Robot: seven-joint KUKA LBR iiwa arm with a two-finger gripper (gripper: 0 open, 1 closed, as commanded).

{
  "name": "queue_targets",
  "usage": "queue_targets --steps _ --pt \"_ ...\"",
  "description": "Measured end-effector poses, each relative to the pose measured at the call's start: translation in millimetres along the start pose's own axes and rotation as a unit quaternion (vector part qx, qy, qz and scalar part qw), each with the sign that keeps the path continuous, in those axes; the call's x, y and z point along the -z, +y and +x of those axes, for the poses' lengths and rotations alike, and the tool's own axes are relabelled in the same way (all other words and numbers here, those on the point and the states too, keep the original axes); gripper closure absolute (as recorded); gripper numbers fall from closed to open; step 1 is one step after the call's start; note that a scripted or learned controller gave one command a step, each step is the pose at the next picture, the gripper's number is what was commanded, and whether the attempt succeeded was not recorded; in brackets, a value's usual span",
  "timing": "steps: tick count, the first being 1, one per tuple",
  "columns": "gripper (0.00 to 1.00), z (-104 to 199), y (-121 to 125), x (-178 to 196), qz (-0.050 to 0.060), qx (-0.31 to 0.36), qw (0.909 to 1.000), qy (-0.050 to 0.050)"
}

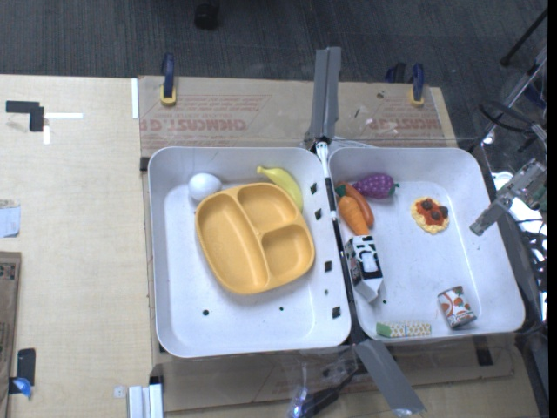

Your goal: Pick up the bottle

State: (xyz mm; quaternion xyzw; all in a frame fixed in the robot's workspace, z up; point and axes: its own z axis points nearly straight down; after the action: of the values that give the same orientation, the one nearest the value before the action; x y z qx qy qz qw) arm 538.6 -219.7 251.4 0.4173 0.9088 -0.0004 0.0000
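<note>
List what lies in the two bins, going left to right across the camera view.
White egg → yellow divided plate → banana → carrot → purple grapes → small pizza → can. The black-and-white carton and the flat packet overlap others in order, so they are left out.

cardboard sheet (261, 111): red print, upside down, reads about "CHEMCOST"; red print further right too blurred to read
black-and-white carton (364, 264): large white marks, not legible

High slanted view over both bins (165, 259)
</note>
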Motion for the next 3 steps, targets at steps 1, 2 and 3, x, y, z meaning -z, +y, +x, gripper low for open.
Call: queue_targets --steps 1,2,3 --pt "0.00 -8.1 61.7 -63.1 -0.001 0.212 0.9773 -0.001" --pt "1.00 -9.5 62.3 -52.9 -0.003 0.210 0.9777 -0.003" --pt "0.00 -9.5 62.3 -52.9 -0.002 0.210 0.9776 -0.003"
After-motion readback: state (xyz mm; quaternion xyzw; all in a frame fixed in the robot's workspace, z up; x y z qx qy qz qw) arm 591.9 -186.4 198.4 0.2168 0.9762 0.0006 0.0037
